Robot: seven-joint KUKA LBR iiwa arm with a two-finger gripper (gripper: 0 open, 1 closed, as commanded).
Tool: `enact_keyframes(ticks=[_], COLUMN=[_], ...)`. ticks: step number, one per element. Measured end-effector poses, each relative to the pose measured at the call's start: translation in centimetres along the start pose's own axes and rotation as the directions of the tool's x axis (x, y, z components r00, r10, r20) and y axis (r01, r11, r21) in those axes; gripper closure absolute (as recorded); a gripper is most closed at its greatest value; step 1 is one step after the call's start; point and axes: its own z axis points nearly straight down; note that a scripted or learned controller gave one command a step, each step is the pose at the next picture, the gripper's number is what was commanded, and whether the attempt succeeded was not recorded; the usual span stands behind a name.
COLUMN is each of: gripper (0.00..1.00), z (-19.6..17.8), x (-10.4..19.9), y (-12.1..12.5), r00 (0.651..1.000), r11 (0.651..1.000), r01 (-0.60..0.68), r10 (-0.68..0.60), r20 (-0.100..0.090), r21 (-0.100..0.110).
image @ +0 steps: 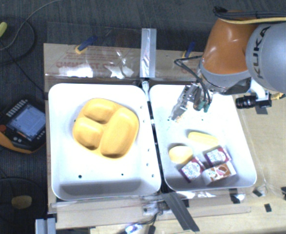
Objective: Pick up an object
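The gripper sits in the upper left part of the right bin, the arm coming in from the upper right of the frame. Its fingers point down-left, with nothing seen between them; at this scale it's not possible to tell whether they're apart or together.

The candidates all lie lower right of the fingertips, clustered in the lower middle of the right bin:
- pale yellow oval, nearest, long axis roughly left-right with a slight tilt
- round yellow piece, almost straight below the tips
- three small red-and-white packets, farthest, packed touching each other

The big yellow lump sits mid left bin, across the divider and well apart.

Judgement: the shortest move is down-frame and a bit right, to the oval or the round piece. The packets look harder to single out.
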Motion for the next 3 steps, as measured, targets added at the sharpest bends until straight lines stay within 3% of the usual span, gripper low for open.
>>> enact_keyframes(ticks=[1,2,3], gripper=[1.0,1.0,1.0], z=[1.0,-9.3,-8.1], x=[-4.6,-3.5,2.2], y=[2.1,4.1,2.6], r00=[0.974,0.996,1.0], r11=[0.974,0.996,1.0], r01=[-0.225,-0.086,-0.028], r10=[0.225,0.086,0.028], r20=[0.001,0.004,0.003], r21=[0.002,0.004,0.004])
